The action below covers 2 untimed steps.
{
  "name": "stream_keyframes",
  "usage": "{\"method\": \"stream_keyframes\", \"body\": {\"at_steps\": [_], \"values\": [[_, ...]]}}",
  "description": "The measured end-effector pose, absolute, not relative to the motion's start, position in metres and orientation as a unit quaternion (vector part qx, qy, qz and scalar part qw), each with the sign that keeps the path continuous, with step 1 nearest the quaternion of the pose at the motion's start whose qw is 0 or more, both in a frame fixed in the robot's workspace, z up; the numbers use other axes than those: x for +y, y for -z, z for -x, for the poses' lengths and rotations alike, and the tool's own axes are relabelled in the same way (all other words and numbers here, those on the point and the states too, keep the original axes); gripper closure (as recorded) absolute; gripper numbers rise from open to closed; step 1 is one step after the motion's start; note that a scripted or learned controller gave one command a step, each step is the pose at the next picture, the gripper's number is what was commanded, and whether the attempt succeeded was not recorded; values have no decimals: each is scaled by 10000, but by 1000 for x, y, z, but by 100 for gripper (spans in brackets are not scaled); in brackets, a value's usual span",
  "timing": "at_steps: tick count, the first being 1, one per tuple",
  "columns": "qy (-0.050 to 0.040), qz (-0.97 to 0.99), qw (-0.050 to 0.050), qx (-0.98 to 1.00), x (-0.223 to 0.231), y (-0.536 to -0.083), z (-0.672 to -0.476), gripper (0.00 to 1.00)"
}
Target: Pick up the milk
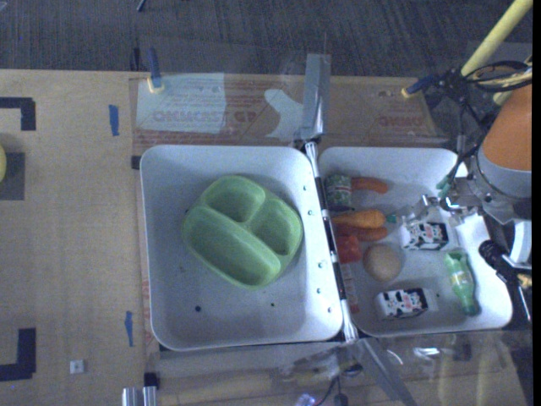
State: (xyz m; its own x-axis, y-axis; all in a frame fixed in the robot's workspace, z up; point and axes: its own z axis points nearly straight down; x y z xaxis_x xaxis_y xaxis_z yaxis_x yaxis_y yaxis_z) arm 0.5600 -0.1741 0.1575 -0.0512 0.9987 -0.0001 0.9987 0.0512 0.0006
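Two small white milk cartons with black cow patches lie in the right bin [499, 311]. One milk carton [425, 235] rests near the bin's middle right, the other milk carton [403, 303] lies near the front edge. My gripper [441, 205] hangs over the right bin, just behind and slightly right of the upper carton, and I see nothing held in it. The grey arm with its orange band [511, 134] comes in from the right.
The right bin also holds a can [338, 190], two carrots [369, 184] [359, 219], a red item [347, 246], a round beige item [383, 263] and a green bottle [461, 282]. A green divided plate [243, 229] lies in the left bin [169, 311].
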Motion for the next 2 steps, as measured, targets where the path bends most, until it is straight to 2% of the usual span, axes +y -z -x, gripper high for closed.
{"method": "stream_keyframes", "body": {"at_steps": [1,2], "values": [[-62,-7116,154,7024,-185,-105,-534,0],[-2,-7492,9,6624,-205,-154,-547,0]]}}
